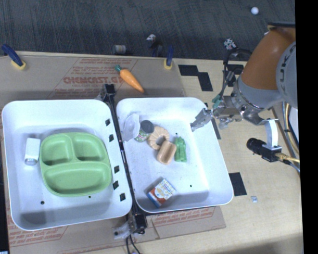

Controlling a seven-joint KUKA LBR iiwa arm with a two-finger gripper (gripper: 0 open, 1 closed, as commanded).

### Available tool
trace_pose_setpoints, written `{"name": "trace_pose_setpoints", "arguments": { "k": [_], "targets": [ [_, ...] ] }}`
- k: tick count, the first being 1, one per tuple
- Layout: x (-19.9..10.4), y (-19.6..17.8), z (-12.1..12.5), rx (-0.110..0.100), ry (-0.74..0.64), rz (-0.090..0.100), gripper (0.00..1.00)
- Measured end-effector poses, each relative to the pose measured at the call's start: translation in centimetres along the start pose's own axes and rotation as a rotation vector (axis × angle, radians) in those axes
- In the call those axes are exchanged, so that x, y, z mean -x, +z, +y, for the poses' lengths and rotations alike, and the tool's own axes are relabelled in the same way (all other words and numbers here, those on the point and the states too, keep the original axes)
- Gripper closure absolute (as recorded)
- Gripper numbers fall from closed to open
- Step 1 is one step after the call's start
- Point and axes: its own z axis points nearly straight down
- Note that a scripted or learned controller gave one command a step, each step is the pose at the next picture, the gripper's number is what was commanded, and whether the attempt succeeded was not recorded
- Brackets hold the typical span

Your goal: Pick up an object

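Over the right rim of the right bin (216,192), the gripper (200,119) is seen poised, its fingers looking close together with nothing between them, though the gap is too small to be judged with certainty. Nothing is held. The pickable things are gathered in the middle of that bin: a tan bread-like piece (166,152) lying against a green packet (180,149), a ridged biscuit-like disc (159,134) just above them, a small can (144,130) touching a crumpled clear wrapper (130,126), and a small printed carton (161,192) lying apart near the front wall.

A target should be chosen now. The carton is judged the cleanest candidate, since it is well apart from the cluster and its flat sides can be straddled. If the bread piece or packet is chosen instead, the fingers should be widened first and lowered so that one item alone is straddled; otherwise the neighbour may be nudged or pinched along with it. The descent should be kept clear of the bin wall.

The left bin (14,155) carries a green divided plate (74,163) and a small white container (31,150); a toy carrot (131,79) lies on the tabletop (255,209) behind.
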Motion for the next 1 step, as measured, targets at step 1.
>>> {"name": "trace_pose_setpoints", "arguments": {
  "k": [1],
  "targets": [
    [0.22,15.23,-1.23,0.000,-0.001,0.001,0.00]
  ]
}}
